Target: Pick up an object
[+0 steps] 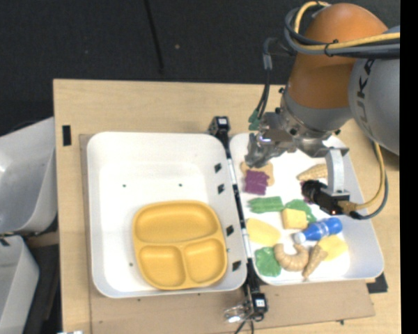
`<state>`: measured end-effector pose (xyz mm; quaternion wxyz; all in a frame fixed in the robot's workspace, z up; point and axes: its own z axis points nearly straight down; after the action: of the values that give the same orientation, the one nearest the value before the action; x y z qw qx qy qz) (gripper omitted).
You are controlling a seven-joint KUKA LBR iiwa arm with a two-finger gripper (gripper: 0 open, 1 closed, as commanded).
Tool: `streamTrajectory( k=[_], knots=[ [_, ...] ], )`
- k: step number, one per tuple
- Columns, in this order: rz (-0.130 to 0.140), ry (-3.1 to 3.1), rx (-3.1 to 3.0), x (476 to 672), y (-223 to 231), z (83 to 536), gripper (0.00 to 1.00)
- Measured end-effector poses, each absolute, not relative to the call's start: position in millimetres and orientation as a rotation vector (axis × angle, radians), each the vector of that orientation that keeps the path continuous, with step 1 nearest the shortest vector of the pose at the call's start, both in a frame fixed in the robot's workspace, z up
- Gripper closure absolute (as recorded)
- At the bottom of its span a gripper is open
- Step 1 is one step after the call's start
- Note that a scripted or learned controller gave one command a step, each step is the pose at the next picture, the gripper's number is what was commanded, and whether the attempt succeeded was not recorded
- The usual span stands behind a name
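Observation:
My gripper (260, 153) hangs low over the far left corner of the right bin (359, 256). Directly under it lies a small tan piece (251, 165), and just in front of that a purple block (256, 181). Whether the tan piece sits between the fingers is hidden by the wrist. Further forward in this bin lie a green leaf-shaped piece (265, 204), a yellow cube (293, 218), a blue bottle (320, 229), a tan curled piece (291, 257) and a striped tan roll (312, 172).
The left bin (111, 172) holds a yellow divided plate (179, 243) in its near half. A ridge with black clips (231, 186) separates the bins. The arm's orange band (331, 47) looms over the right bin's far side.

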<state>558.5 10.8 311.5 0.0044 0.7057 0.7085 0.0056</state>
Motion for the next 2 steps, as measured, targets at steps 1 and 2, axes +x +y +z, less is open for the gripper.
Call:
streamTrajectory(
  k=[1,2],
  knots=[
    [0.009,2.226,2.211,556.2,58.2,366.8,1.00],
    [0.015,2.226,2.207,595.3,117.3,457.5,1.00]
  ],
)
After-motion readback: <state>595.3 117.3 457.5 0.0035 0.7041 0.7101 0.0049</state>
